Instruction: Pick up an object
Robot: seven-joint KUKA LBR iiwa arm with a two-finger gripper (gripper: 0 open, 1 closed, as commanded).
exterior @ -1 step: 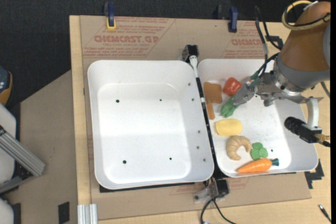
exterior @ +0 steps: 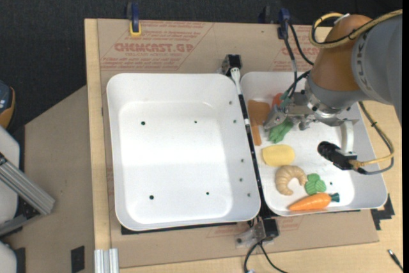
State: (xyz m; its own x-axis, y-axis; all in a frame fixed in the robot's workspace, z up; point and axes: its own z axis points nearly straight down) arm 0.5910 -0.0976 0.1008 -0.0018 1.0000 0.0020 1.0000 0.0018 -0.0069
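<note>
1. Looking down from the overhead camera: two white bins sit side by side on a cardboard-topped bench (exterior: 160, 48). The left bin (exterior: 172, 150) shows bare white floor. The right bin (exterior: 361, 182) carries all the toy food.
2. The arm (exterior: 354, 61), grey with an orange section, comes in from the right and bends over the upper half of the right bin.
3. The gripper (exterior: 284, 119) sits low in the right bin, directly over a green leafy toy (exterior: 279, 133) near the bin's left wall. The two look touching or very nearly so.
4. Spread or closed: cannot tell from this angle, as the metal parts blur together. No item is plainly clamped.
5. A brown slab (exterior: 258, 112) lies just left of the gripper, against the divider between the bins.
6. Below the leafy toy lies a yellow lump (exterior: 278, 155), then a croissant (exterior: 291, 178).
7. A small green floret (exterior: 314, 185) sits just beside the croissant, on its right.
8. A carrot (exterior: 310, 202) lies along the bin's near edge, just below the floret.
</note>
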